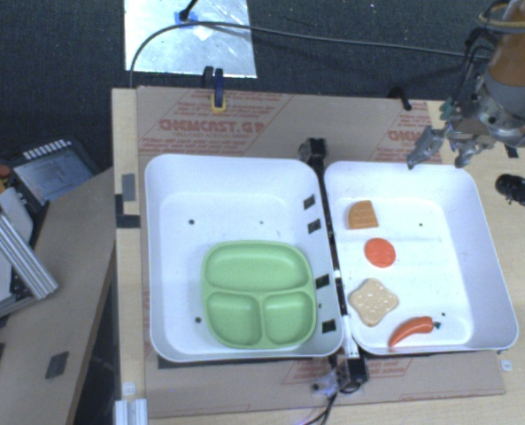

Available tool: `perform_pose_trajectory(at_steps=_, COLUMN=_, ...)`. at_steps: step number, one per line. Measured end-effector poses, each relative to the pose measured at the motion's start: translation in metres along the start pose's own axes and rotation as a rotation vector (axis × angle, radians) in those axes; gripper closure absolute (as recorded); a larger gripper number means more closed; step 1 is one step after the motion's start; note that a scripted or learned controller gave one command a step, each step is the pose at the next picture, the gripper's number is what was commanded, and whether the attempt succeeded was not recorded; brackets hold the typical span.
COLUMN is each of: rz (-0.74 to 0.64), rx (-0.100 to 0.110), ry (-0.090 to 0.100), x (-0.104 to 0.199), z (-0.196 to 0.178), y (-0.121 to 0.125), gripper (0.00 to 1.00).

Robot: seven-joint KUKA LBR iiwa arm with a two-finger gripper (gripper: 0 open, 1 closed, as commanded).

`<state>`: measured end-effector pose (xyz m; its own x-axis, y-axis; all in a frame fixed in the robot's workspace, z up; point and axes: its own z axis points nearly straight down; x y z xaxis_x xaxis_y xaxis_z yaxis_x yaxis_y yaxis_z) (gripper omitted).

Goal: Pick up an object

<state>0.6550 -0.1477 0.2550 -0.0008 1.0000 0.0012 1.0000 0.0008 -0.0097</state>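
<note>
Grey two-finger pincer (442,149) spread open, empty, above right white bin's (483,255) far rim | round red disc (380,252) lies unobstructed, reachable.

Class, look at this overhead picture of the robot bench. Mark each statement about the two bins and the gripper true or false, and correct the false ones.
1. The green divided tray lies in the left bin. True.
2. The gripper holds the red chili pepper. False: the pepper lies in the right bin, and the gripper is up by that bin's far rim with open fingers and nothing between them.
3. The right bin contains four small items. True: an orange block, a red disc, a tan toast-like piece and the pepper.
4. The red disc sits on the green tray. False: it lies on the right bin's floor, between the orange block and the tan piece.
</note>
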Motion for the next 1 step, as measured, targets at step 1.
perform_pose_trajectory(at_steps=1, rz=-0.002, rx=-0.011, ry=-0.002, x=0.0005, z=-0.0075, y=0.0020, gripper=0.00)
